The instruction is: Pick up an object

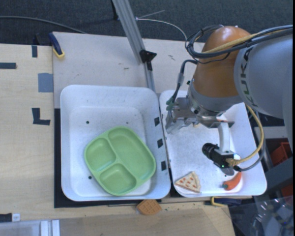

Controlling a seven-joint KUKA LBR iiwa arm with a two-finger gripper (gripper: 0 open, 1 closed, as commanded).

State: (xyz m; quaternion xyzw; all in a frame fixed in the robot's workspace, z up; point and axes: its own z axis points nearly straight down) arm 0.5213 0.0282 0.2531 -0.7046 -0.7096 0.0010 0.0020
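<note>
My gripper (pixel 176 118) hangs low over the back left part of the right bin (pixel 199 141), close to the wall between the bins, with the arm's bulky wrist right above it. A triangular toy sandwich slice (pixel 188 182) lies at the front of that bin, well in front of the gripper. An orange-red toy (pixel 233 182) lies in the front right corner. I see nothing under the gripper but bare bin floor.
A green divided plate (pixel 120 160) lies in the left bin (pixel 73 107). A round brown waffle piece (pixel 148 207) sits on the bench just outside the bins' front edge. A black cable-fed part (pixel 215 155) juts from the arm over the right bin. A slanted metal pole (pixel 130 26) stands behind the bins.
</note>
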